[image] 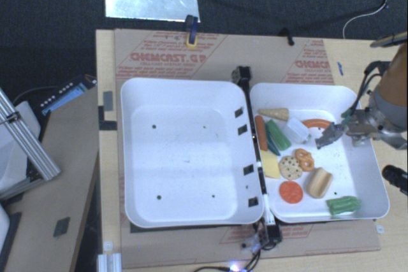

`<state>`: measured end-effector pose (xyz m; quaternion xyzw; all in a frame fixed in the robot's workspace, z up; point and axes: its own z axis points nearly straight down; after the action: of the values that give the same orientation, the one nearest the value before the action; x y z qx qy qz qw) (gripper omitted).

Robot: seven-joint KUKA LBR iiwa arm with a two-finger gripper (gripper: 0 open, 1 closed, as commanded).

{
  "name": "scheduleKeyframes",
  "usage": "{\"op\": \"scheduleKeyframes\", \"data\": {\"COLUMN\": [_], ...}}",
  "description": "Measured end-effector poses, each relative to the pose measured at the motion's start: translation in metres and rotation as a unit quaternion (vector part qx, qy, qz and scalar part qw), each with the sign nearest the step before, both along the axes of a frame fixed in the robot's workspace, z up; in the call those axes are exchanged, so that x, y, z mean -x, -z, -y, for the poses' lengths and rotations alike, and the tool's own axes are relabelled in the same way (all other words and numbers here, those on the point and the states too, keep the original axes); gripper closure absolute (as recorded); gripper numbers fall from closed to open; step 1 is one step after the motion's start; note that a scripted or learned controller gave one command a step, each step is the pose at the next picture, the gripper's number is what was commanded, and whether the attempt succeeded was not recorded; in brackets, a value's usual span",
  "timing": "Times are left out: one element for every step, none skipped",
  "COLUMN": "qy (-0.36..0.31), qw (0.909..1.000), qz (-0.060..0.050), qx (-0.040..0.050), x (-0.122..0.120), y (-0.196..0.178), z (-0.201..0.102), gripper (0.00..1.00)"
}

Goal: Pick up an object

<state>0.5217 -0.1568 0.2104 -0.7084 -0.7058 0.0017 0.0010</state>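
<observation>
The right bin (363,165) holds several toy foods: a carrot stick (261,132), a green pod (277,136), a pale wedge (274,114), a white block (296,130), an orange sausage (317,123), a pretzel (304,158), a cookie (291,167), a yellow cheese slice (272,167), a bread roll (319,182), a tomato slice (291,192) and a green pepper piece (343,204). My gripper (326,137) reaches in from the right and hovers just right of the white block, below the sausage. Nothing shows between its fingers.
The left bin (185,150) sits beside the right one, with black clips (245,130) along the shared wall. A cardboard sheet (172,54) lies under both bins. A cable (360,16) runs at the upper right.
</observation>
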Motion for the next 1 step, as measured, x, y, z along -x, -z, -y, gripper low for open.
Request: {"op": "scheduleKeyframes", "data": {"qy": [-0.003], "qw": [1.0], "qz": [0.0], "qx": [-0.0015], "x": [0.0061], "y": [0.0656], "z": [-0.018], "gripper": [0.0]}}
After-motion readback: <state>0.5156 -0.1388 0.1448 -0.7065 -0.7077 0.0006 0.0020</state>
